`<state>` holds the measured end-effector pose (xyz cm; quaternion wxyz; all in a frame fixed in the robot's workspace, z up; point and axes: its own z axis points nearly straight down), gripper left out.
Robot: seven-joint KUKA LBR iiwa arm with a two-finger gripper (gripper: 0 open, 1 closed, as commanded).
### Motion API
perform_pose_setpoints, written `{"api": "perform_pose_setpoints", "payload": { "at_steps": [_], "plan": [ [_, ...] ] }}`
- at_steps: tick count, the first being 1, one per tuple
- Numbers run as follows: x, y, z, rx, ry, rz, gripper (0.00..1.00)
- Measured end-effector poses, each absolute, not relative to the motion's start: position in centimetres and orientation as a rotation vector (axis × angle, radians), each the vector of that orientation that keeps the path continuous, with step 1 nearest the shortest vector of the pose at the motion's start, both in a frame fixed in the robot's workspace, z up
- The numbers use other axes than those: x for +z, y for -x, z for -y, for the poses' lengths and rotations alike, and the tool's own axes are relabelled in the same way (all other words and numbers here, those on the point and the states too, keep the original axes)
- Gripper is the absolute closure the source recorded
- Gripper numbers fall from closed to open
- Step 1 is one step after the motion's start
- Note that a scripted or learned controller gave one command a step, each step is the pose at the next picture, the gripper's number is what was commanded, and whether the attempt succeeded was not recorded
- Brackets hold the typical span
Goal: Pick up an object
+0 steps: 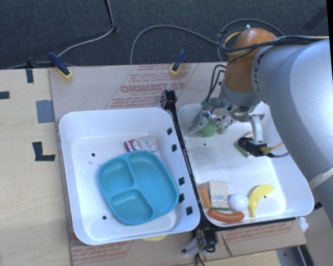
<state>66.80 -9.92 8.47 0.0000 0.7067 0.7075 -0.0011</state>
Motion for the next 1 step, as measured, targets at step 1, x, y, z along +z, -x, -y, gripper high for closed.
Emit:
{"api": "perform_pose_setpoints", "payload": {
  "at_steps": [1],
  "plan": [
    [9.39,-66.63,9.92,-0.014,-2.227,-2.229,1.00]
  ]
}}
